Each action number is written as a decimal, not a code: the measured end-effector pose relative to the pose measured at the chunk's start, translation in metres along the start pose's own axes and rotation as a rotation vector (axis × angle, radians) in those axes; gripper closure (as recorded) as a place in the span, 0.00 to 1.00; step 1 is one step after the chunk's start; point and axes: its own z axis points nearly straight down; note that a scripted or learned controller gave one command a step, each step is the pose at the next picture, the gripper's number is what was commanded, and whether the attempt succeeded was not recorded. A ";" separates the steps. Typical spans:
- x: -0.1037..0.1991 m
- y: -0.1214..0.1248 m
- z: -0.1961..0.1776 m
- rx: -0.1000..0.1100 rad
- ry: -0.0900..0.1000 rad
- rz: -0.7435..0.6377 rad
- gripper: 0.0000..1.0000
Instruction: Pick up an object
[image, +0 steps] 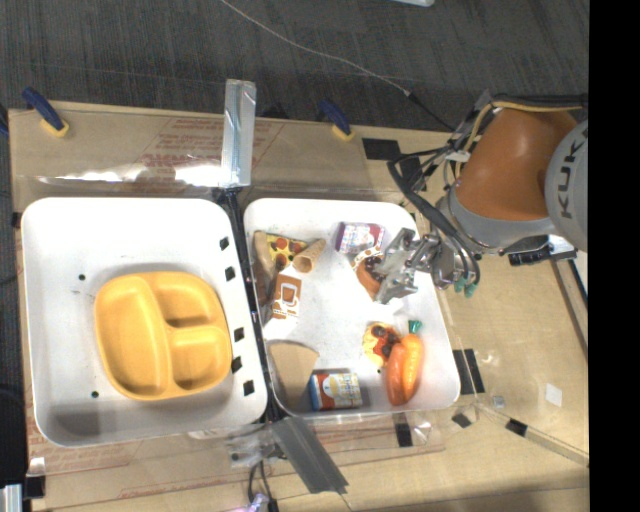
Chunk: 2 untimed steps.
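Hanging low over the upper right part of the right bin (430, 395), the tool (395, 272) sits just above a small brown object (368, 273), which lies directly beneath and slightly to its left in the camera view. That closeness is what the coming move turns on: the brown piece is the nearest candidate, and the tool would need only to drop almost straight down. Whether its fingers are spread or closed I cannot tell; metal parts and cables blur together there.

Counting the right bin: one purple packet (357, 236) just above the brown piece, one pizza slice (276, 248), one cone (308, 256), one small brown-and-white carton (287, 297), one tan flat wedge (291, 362), one can (335, 389) lying on its side, one carrot (404, 368) with its long axis running near-vertical in the view, and one small orange-and-dark piece (377, 342) touching the carrot's upper left.

The left bin (40, 300) holds one yellow divided tray (160, 331), well apart from the tool.
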 end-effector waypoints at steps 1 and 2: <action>-0.063 0.080 0.059 0.000 0.010 0.237 1.00; -0.062 0.097 0.009 0.001 0.005 0.380 1.00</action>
